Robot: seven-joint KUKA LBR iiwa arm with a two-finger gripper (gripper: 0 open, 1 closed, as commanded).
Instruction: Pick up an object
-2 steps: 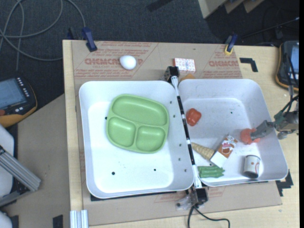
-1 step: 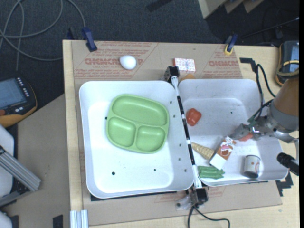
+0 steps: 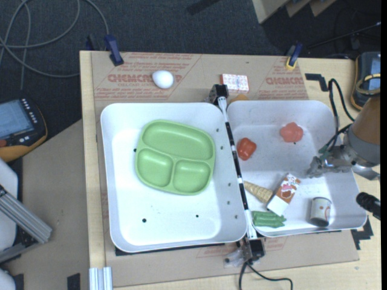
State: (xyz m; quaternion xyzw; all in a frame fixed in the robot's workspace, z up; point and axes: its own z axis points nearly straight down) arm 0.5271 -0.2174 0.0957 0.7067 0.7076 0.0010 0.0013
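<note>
The two-finger metal gripper [image 3: 317, 165] hangs low at the right edge of the right shallow white bin [image 3: 272, 110], reached in from the right on the grey arm [image 3: 366, 135]. Whether it is clenched or released cannot be told from this slanted view, and nothing shows caught in it.

Closest to it lies a small grey cylindrical can [image 3: 320, 210], just below it near the bin's lower right corner, apart from the gripper. To the left of the gripper, a small red-and-white carton [image 3: 284, 193] lies tilted, with a tan cone [image 3: 258, 191] just beside it and a green leafy toy vegetable [image 3: 268, 219] below them by the front rim. Further up sit a round red piece [image 3: 291, 132] and an orange-red lump [image 3: 246, 148], well apart from the gripper.

The left white bin [image 3: 121, 222] bears a light green three-compartment plastic plate [image 3: 175, 156]. On the cardboard behind the bins rest a white egg-shaped ball [image 3: 162, 78] and a small pink-checked box [image 3: 235, 82].
</note>
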